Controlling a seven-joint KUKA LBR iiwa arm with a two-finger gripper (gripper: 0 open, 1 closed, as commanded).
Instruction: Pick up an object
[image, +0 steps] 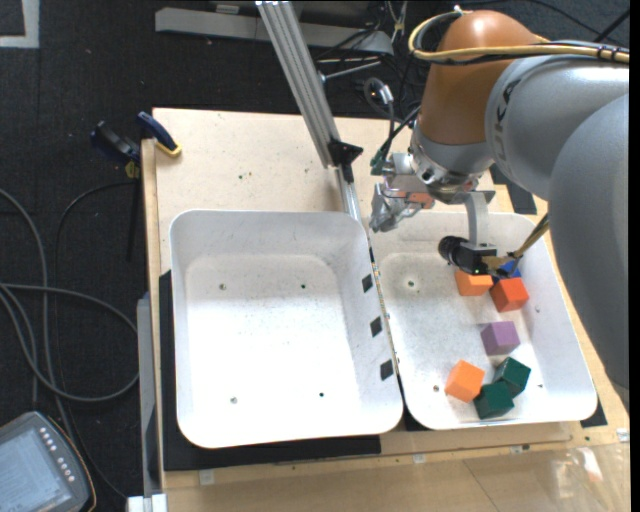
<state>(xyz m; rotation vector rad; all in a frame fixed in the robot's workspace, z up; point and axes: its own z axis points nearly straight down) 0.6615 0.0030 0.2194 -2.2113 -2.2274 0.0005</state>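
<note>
My gripper (385, 216) hangs over the far left corner of the right bin (420, 300), just above the divide between the two bins, with no object under it. Several small blocks lie towards the bin's right side. An orange block (473, 282) and a red-orange block (510, 293) sit near the back. Below them is a purple block (500, 336). At the front lie another orange block (464, 381) and two dark green blocks (515, 373) (494, 400). All of them lie well right of the gripper.
The left bin (270, 330) lies beside the right one. A slanted metal rail (305, 85) runs down to the bins' shared back corner, close to the gripper. A blue and yellow clamp (150, 130) sits at the bench's far left corner.
</note>
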